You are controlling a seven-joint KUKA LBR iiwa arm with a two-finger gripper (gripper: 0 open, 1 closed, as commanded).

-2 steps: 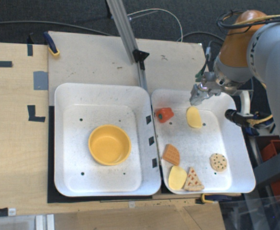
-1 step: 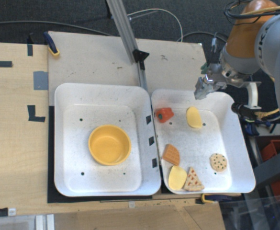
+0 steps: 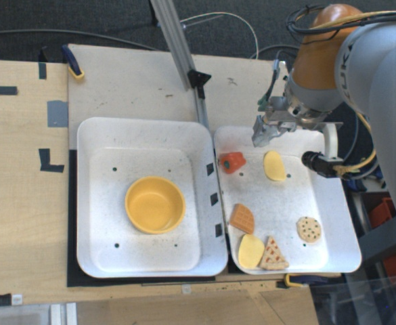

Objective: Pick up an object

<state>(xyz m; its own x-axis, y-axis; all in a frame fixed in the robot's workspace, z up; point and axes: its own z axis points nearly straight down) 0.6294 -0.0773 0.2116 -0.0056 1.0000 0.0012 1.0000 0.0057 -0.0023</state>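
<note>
On the left, a yellow bowl (image 3: 155, 204) sits upright near the middle of the left bin (image 3: 96, 141). Moving across the divide, the right bin (image 3: 333, 202) holds a scatter of toy food: a small red-orange piece (image 3: 232, 161) near its upper left corner, a brown waffle-like piece (image 3: 242, 218) below it, then a pale yellow wedge (image 3: 250, 251) touching a pizza slice (image 3: 273, 254) along the front edge. Further right lie a yellow oval piece (image 3: 275, 166) and, lower down, a chocolate chip cookie (image 3: 309, 229). The gripper (image 3: 263, 134) hangs over the bin's upper edge, just above and left of the yellow oval, holding nothing I can see; whether its pincer is apart or together, I cannot tell.
</note>
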